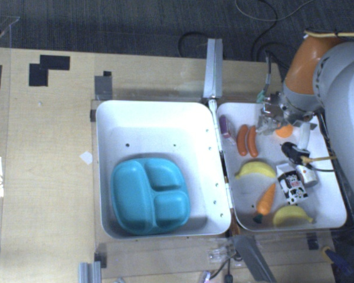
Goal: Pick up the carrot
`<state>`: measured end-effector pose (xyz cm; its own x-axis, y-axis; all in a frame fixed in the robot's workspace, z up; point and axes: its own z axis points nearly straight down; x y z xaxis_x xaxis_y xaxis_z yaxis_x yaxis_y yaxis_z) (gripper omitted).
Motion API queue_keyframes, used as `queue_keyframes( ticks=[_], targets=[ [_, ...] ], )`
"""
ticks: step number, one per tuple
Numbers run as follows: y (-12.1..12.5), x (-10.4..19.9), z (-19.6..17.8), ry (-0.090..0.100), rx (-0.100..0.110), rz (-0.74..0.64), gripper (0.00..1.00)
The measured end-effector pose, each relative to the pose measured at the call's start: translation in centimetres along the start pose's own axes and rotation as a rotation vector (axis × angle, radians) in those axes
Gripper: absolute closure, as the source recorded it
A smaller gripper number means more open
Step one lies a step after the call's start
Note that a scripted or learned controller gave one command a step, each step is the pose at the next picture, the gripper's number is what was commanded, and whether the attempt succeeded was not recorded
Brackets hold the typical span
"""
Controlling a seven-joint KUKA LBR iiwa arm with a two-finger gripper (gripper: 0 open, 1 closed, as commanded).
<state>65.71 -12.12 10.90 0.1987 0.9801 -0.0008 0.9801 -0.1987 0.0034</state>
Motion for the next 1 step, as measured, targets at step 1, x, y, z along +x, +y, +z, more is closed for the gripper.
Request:
queue_keyframes(
  ticks=[1],
  targets=[
    [2.07,-3.37,2.21,0.000,-0.004,-0.032,1.00]
  ],
)
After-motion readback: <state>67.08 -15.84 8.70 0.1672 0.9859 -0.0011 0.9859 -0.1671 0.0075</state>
